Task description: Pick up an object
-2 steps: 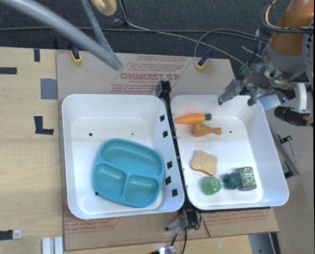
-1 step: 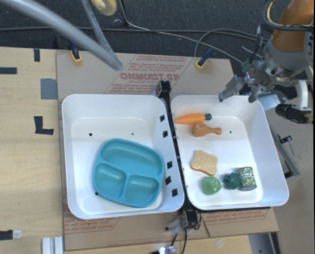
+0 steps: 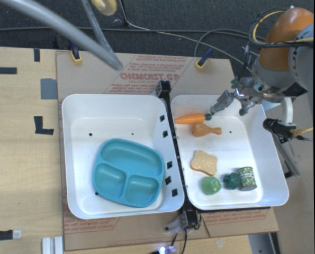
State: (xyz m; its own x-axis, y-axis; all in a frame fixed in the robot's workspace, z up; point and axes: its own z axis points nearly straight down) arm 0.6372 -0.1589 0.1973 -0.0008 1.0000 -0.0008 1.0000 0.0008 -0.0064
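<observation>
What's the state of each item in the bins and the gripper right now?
gripper: open, above right bin's far edge, holding nothing
carrot: lying flat
chicken drumstick: lying flat
bread slice: lying flat
green ball: resting
broccoli: touching can
can: on its side
blue tray: flat in left bin

Open floor mid-right bin [image 3: 252,142]; carrot [image 3: 189,119] and drumstick [image 3: 206,130] crowding its far-left corner, bread [image 3: 204,162], green ball [image 3: 211,185], can [image 3: 246,178] lining the near edge.

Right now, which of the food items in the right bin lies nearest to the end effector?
The orange plastic carrot, at the bin's far edge, just beside the end effector; the chicken drumstick, bread slice and green pieces lie farther.
</observation>
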